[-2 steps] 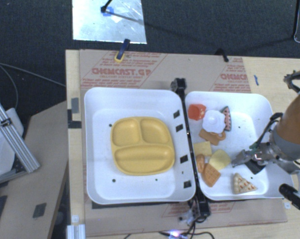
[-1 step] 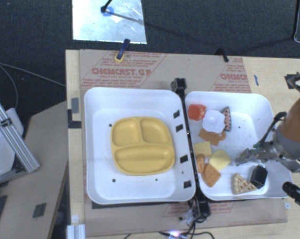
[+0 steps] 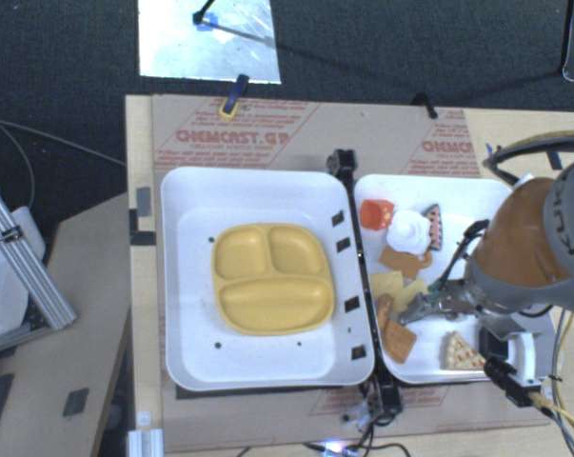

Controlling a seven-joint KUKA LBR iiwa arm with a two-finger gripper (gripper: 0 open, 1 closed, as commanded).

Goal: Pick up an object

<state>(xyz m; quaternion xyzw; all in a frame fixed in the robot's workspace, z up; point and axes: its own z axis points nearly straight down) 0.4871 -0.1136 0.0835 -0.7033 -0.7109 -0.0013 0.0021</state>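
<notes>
The small toy foods lie together in the right shallow white bin [image 3: 496,187]. At the back sits a red-orange block [image 3: 375,214]. Just beside it is a white round lump like a scoop of cream [image 3: 410,230], and a thin watermelon slice with a red face and dark edge [image 3: 432,225] leans next to that. In front of the white lump lies a flat tan cracker piece [image 3: 404,261]. Below it is a pale yellow flat piece like cheese [image 3: 388,284]. A brown waffle-like strip [image 3: 393,333] lies near the front left of this bin. A little pizza slice with a light crust [image 3: 461,352] rests near the front right.

The metal end effector [image 3: 422,307] reaches in from the right, low over the middle of the pile, close to the yellow piece and the brown strip. I cannot tell if it is released or clenched, and I see no toy clearly caught in it. Behind it is the big grey arm with its orange band [image 3: 520,241].

The left shallow white bin [image 3: 187,284] touches the right bin along the middle. In it sits a yellow plastic plate with three sections [image 3: 270,278].

Both bins rest on a brown cardboard sheet with red letters [image 3: 296,127] on the tabletop [image 3: 139,150]. A small blue and yellow clip [image 3: 234,95] sits at the back edge of the cardboard. Farther back, a shiny silver sheet [image 3: 210,27] lies on the dark floor.
</notes>
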